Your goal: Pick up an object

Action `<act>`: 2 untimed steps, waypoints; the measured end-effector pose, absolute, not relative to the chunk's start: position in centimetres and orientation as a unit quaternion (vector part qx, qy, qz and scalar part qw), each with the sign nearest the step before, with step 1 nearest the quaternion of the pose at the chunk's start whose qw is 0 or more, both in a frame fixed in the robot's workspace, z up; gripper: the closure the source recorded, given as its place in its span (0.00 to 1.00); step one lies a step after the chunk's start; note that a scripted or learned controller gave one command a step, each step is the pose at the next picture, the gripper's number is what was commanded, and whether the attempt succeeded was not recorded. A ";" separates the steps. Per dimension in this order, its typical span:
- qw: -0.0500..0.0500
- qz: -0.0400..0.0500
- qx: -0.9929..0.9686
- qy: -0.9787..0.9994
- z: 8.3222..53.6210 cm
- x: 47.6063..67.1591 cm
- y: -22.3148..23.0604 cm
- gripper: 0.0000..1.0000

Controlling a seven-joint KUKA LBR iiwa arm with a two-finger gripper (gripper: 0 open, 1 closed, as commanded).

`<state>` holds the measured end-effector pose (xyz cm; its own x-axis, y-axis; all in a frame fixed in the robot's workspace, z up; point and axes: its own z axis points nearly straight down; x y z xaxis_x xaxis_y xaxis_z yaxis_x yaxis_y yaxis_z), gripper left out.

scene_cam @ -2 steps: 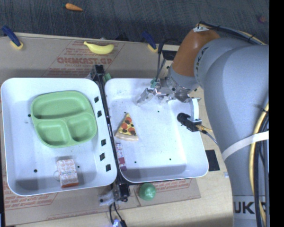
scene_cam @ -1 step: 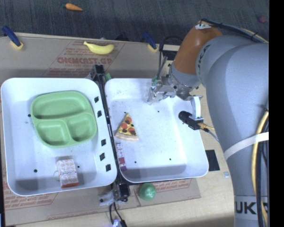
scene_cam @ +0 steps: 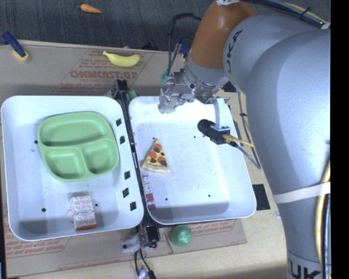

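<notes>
At the bottom edge of the frame a green ball [scene_cam: 181, 235] lies on the counter [scene_cam: 262, 225], just outside the right-hand bin [scene_cam: 221, 179]. A little further up, a small packet [scene_cam: 82, 211] sits in the lower part of the left-hand bin [scene_cam: 11, 156].

The pizza slice [scene_cam: 156, 157] lies flat at the left side of the right-hand bin, near the divide between the two bins. It is the one loose thing in that bin, so I judge it the likeliest object to pick. A green tray [scene_cam: 78, 144] with compartments takes up the upper half of the left-hand bin.

The end effector [scene_cam: 173, 100] hangs over the upper left corner of the right-hand bin, above the slice in the frame and apart from it, with nothing seen in its grasp. This looks like the approach step. The next move calls for a shift down the frame over the slice, then a descent.

Whether the end effector is wide or narrow I cannot tell, since its tip is small and blurred. The arm [scene_cam: 279, 97] covers the bin's right rim.

Beyond the bins lie a banana [scene_cam: 122, 57] and, at the top of the frame, a carrot [scene_cam: 91, 8].
</notes>
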<state>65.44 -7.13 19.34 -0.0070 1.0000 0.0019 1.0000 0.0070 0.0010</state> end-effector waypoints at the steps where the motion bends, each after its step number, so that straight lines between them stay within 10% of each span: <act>1: 0.001 0.000 -0.705 -0.709 19.2 65.4 -7.3 0.00; 2: -0.003 -0.001 -0.705 -0.709 31.5 65.8 -9.3 0.00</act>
